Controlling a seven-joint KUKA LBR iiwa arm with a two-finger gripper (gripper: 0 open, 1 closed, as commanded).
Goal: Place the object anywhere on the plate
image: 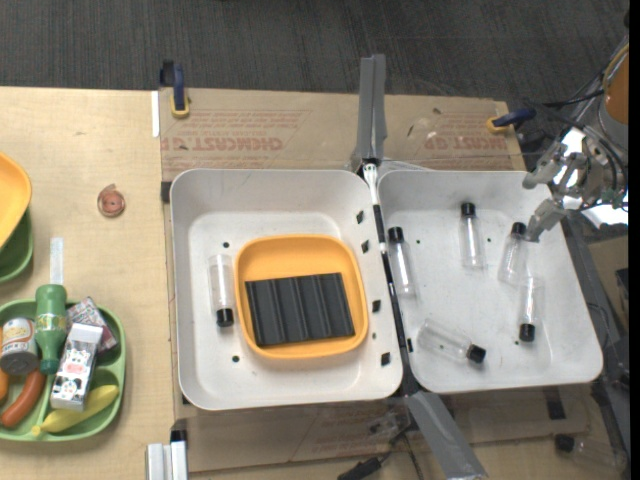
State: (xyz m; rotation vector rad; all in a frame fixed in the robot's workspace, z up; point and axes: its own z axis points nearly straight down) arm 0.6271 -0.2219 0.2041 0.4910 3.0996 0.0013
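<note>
Pale wood covers the desk [90,148], which carries two white bins. Within the left bin [190,268] sits an orange plate [300,250] with a dark ribbed insert, a clear black-capped tube [220,288] lying just beside it. More such tubes lie scattered across the right bin [560,358]. Over its far right corner hangs the arm, jaws [545,218] angled down toward a tube [514,253]; whether they grip it I cannot tell.

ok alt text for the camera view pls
A robot claw hovers at the right bin's upper right, above clear black-capped vials scattered there. The left bin holds an orange plate carrying a dark ribbed block, with one vial beside it.
</note>
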